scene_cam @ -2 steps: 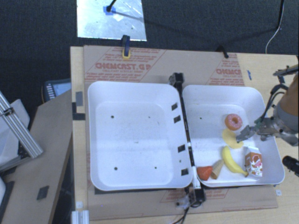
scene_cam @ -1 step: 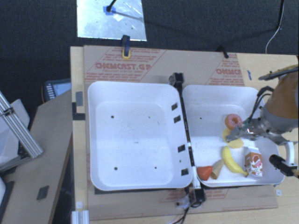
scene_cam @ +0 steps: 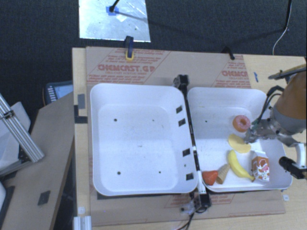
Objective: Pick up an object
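I log a tan cardboard-covered bench (scene_cam: 158, 63) on dark carpet. Left shallow white plastic bin (scene_cam: 98, 143): bare floor, wide room to move. Right shallow white plastic bin (scene_cam: 211, 99): its far-left floor is open; goods crowd the near-right corner. Grey arm with orange band (scene_cam: 293, 107) enters from the right; its gripper (scene_cam: 253, 135) sits low by the right wall, and I cannot tell its state. Yellow banana (scene_cam: 238, 165), below the gripper. Red-and-white small carton (scene_cam: 260, 168), beside the banana. Pale yellow flat slice (scene_cam: 238, 143), touching the gripper tip. Pink ring doughnut (scene_cam: 241, 123), just above. Red wedge (scene_cam: 209, 177) and tan cone (scene_cam: 223, 173), near edge.
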Robot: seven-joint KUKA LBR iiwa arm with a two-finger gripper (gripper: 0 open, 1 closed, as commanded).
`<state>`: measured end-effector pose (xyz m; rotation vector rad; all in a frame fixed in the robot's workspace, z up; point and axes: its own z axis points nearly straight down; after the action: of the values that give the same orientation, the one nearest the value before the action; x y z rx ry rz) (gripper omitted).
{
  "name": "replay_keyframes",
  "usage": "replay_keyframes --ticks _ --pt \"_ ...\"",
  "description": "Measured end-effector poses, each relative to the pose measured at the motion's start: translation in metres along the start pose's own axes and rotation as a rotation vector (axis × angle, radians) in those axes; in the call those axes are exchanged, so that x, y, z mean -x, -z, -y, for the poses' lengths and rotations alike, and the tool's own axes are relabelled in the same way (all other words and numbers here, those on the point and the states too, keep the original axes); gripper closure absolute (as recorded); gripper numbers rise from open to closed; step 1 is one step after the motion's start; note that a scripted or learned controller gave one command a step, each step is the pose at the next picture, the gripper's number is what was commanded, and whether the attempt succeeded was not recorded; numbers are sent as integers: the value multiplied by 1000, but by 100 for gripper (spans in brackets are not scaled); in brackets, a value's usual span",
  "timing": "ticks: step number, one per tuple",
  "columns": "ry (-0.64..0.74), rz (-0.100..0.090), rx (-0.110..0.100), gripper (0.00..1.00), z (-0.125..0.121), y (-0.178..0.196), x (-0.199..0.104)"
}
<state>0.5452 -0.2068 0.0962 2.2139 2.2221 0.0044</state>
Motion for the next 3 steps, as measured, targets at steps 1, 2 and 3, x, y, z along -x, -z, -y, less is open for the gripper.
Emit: replay_keyframes --ticks 1,2,3 --pt "0 0 -1 0 0 0 0" --pt "-4 6 12 0 56 164 2" --pt "2 -1 -5 0 20 106 -1"
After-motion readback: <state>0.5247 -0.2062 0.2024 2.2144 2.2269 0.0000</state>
